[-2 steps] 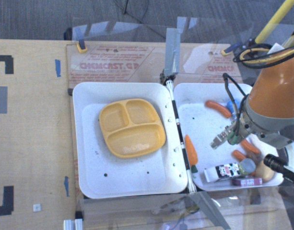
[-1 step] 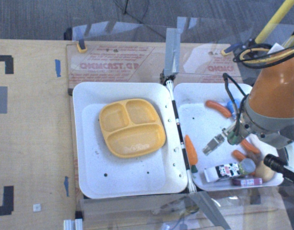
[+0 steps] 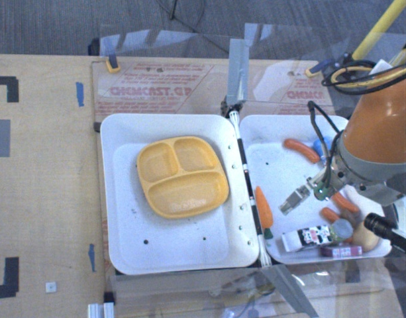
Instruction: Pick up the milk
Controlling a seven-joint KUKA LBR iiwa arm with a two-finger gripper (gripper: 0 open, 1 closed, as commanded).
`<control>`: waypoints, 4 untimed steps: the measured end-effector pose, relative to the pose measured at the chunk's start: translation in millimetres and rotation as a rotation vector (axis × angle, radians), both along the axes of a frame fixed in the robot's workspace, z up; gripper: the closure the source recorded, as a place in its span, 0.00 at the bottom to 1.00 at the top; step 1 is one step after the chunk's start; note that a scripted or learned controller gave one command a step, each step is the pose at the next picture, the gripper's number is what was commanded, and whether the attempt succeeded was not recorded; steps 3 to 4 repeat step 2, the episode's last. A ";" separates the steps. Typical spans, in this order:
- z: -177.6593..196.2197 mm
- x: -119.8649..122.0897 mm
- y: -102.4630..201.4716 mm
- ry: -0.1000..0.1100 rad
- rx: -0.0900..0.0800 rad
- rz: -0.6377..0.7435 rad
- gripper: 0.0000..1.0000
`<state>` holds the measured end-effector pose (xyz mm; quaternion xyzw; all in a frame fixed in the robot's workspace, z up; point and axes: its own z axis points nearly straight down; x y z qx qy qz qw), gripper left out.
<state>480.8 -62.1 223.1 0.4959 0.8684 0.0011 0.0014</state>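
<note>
Camera view: the claw [image 3: 297,200] hangs over the right bin [image 3: 272,138]; its gape, I cannot tell. The milk [image 3: 307,238] lies near, by the bin's near rim.

Robotics lab, taped workbench [image 3: 44,197], loose cables [image 3: 361,75]

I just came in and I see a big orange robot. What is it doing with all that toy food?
The robot arm is reaching in from the right over the right bin, which holds toy food. Its gripper hangs above the bin floor with nothing between its fingers. The milk, a small carton, lies on its side near the bin's front edge, just below the gripper. A carrot lies by the divider. The left bin holds a yellow plate.
</note>
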 end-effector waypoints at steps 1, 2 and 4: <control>75.7 108.1 2.5 -0.002 -0.002 0.182 0.00; -38.4 30.1 -9.5 0.003 0.000 -0.012 0.00; -38.4 30.1 -9.5 0.003 0.000 -0.012 0.00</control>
